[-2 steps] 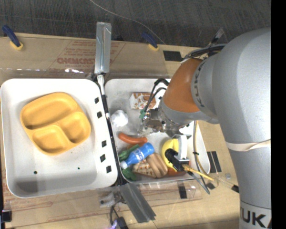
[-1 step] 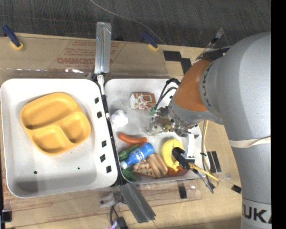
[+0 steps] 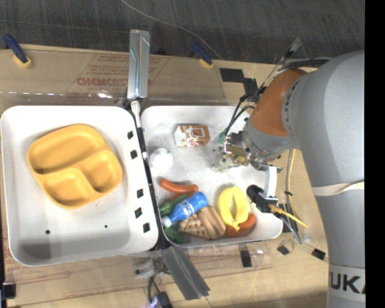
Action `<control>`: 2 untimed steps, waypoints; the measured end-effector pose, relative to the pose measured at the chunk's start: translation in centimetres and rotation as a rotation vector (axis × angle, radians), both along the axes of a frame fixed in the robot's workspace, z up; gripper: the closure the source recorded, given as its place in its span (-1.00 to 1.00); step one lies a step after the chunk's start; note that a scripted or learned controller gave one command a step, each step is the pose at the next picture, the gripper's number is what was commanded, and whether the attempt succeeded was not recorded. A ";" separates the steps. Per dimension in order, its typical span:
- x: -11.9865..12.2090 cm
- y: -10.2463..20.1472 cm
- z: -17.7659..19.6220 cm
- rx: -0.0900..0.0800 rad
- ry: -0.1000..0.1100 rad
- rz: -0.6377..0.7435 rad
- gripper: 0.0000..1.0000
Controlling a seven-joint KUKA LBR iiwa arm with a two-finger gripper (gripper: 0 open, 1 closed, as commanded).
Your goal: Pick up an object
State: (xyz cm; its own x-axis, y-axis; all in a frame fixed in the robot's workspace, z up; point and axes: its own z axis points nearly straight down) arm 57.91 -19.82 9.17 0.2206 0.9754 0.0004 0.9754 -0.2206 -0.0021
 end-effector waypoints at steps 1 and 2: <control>0.0 0.1 0.0 0.001 -0.001 0.001 -1.00; -7.3 6.3 0.0 0.002 0.000 0.218 -1.00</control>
